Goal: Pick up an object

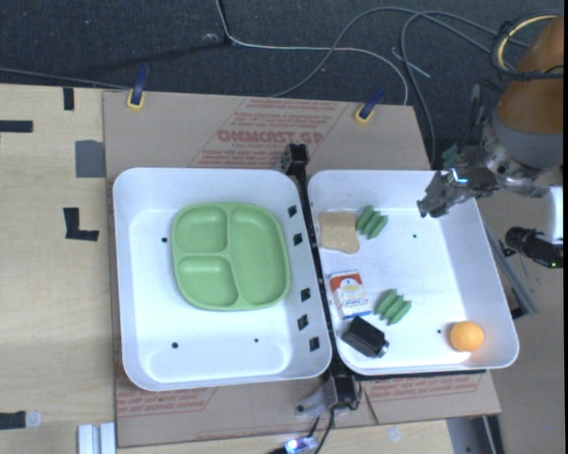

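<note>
White bins: two, side by side on the desk; left bin, right bin.
Green tray: divided plate, alone in the left bin, central, probably the drop-off side.
Right bin stock: tan block and green piece near the far left corner; red-and-white packet by the left wall; second green piece beside it; black object at the near left corner; orange ball at the near right corner.
Spacing: pieces mostly lie apart, seemingly scattered for single picks.
End effector: dark, above the right bin's far right corner, nothing seen between its fingers; whether spread or closed I cannot tell.
Task status: no object lifted yet.
</note>
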Controlling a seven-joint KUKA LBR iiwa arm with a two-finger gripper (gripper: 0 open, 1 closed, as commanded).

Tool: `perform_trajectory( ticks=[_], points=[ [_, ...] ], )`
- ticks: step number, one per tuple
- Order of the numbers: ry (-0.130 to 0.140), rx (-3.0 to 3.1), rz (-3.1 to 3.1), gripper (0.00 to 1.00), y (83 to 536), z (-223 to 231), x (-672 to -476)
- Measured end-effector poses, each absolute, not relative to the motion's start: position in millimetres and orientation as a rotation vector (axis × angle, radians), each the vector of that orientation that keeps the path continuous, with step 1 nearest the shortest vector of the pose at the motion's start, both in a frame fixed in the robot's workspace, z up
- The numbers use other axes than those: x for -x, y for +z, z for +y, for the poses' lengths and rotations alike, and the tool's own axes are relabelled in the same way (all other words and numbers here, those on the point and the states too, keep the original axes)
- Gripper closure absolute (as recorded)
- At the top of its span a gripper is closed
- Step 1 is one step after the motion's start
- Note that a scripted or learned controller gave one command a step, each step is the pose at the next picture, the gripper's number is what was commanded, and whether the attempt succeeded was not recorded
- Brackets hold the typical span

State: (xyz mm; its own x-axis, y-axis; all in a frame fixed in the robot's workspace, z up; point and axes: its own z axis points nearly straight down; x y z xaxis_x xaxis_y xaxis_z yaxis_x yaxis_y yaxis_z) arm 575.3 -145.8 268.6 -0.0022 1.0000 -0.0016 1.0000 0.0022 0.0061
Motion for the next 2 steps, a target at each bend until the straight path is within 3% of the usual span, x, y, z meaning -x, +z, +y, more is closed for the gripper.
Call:
perform_trajectory(
  ticks=[2],
  points=[
    [0.0,-2.215,2.229,1.0,267,-34,-564.0]
  ],
)
